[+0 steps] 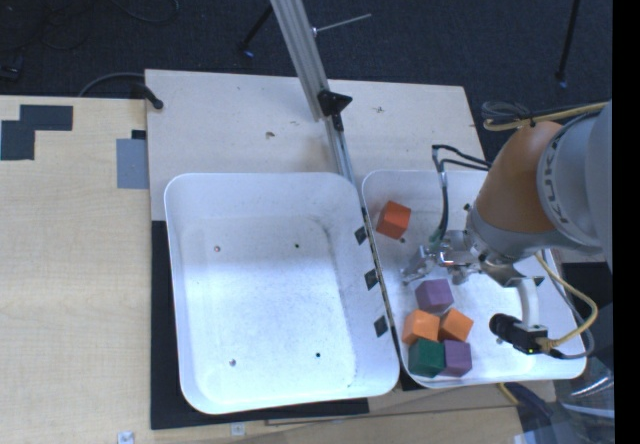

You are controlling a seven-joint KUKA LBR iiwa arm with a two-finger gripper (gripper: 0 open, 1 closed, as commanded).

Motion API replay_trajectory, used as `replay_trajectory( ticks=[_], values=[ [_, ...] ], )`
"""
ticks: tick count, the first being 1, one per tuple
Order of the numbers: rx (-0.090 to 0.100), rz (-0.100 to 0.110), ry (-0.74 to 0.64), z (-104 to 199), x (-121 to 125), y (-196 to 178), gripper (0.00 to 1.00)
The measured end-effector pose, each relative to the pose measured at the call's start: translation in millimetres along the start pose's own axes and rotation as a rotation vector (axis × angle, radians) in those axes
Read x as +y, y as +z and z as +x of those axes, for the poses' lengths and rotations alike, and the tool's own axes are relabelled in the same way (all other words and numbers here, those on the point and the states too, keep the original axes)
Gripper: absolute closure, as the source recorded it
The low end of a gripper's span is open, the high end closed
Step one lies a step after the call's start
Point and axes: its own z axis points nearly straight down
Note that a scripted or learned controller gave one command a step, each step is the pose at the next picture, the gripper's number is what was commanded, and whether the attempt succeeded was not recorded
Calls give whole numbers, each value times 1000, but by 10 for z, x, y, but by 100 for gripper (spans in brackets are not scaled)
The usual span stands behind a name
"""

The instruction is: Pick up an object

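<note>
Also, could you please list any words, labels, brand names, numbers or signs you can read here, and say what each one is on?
None can be read: the cubes, both white bins, the bench and the arm show no legible text.

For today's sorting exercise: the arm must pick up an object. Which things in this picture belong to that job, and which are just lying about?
Job:
gripper
right bin
orange cube
purple cube
two orange cubes
green cube

Lying about:
left bin
metal rail
</note>
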Motion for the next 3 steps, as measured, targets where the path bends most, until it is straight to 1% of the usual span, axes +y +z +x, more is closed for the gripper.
replay_trajectory(
  ticks=[1,2,3],
  values=[
    [-1,-2,6,204,-554,-11,0],
    [0,1,0,9,-29,-90,0],
    [-1,-4,2,96,-441,-9,0]
  ],
)
